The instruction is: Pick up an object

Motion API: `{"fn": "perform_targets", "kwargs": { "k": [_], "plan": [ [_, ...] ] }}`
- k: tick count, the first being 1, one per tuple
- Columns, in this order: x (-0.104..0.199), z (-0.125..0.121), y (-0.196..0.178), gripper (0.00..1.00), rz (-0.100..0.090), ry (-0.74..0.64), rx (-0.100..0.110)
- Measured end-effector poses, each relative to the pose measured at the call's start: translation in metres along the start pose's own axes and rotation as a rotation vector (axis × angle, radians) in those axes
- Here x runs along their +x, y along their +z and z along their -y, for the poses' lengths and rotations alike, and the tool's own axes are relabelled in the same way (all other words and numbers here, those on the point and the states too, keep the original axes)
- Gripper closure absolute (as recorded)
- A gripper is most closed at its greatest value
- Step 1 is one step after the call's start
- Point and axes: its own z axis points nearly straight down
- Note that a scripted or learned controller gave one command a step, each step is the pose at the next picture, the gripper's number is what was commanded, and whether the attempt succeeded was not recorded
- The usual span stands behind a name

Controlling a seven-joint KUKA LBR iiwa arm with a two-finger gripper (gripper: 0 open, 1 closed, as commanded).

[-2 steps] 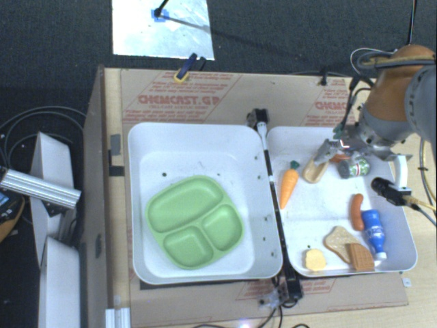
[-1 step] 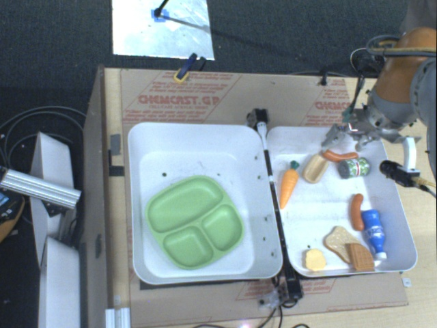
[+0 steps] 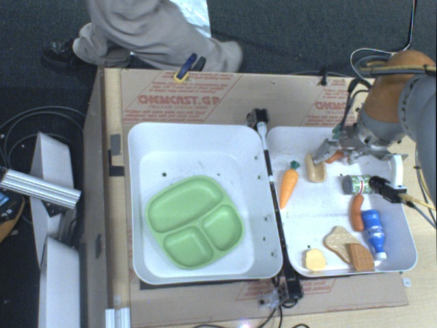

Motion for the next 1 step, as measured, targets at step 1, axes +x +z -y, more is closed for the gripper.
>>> {"fn": "perform_targets", "kwargs": {
  "k": [1],
  "plan": [
    [0.0206,0.0548,-0.0013,0.0,-0.001,0.0,-0.001]
  ]
}}
